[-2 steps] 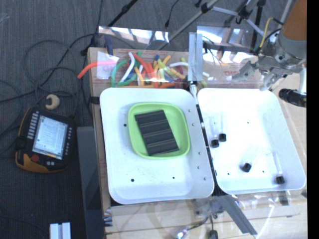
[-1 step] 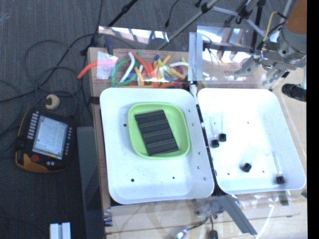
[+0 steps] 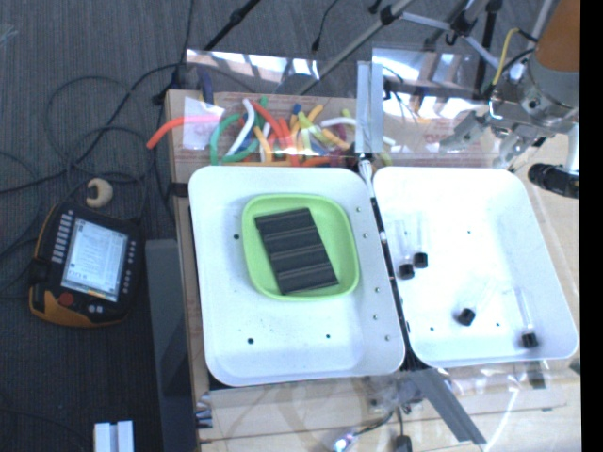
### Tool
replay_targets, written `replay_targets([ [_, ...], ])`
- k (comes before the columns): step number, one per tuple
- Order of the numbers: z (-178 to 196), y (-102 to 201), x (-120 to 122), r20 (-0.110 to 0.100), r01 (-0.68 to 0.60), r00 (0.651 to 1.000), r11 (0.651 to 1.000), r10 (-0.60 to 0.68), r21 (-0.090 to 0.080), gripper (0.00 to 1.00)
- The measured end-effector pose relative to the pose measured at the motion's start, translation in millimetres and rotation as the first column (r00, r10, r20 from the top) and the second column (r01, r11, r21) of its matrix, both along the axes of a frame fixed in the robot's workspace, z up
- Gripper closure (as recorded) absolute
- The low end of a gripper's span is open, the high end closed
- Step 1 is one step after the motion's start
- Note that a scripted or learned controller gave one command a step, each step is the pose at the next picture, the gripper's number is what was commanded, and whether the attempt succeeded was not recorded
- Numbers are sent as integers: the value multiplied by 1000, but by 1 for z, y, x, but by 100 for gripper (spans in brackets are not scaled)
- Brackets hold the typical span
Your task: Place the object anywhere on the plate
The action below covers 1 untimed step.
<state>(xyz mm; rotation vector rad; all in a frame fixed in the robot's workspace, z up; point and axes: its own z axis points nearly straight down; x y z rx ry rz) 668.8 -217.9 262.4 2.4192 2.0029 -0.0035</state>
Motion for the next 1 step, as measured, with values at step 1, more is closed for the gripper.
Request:
replay_targets([
  [1, -20, 3, 0, 0, -6, 1000, 1000, 6, -1, 0],
])
